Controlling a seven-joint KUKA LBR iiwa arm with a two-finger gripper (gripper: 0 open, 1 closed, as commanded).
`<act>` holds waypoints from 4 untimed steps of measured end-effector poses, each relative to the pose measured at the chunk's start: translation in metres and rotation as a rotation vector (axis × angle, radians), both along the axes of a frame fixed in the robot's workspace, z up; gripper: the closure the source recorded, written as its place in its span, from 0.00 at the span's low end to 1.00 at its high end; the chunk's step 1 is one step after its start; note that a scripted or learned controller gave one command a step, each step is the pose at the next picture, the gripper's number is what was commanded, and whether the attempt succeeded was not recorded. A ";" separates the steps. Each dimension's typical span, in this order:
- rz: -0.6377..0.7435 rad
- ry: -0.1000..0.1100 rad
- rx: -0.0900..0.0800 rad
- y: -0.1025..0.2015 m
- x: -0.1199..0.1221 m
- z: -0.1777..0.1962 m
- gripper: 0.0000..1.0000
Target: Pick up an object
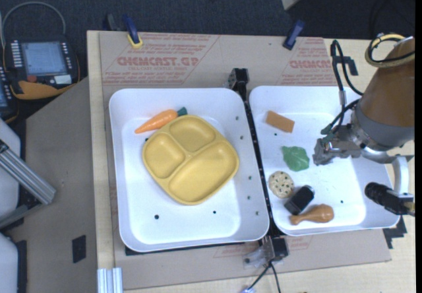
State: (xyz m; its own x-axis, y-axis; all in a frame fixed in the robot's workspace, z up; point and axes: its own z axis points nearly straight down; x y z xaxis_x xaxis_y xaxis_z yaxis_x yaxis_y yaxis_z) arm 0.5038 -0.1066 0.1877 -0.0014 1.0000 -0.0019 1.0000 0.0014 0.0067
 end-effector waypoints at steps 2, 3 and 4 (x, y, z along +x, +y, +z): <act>0.004 0.006 0.003 0.052 0.015 0.034 1.00; 0.004 0.005 0.003 0.101 0.020 0.033 1.00; 0.005 0.005 0.004 0.155 0.036 0.024 1.00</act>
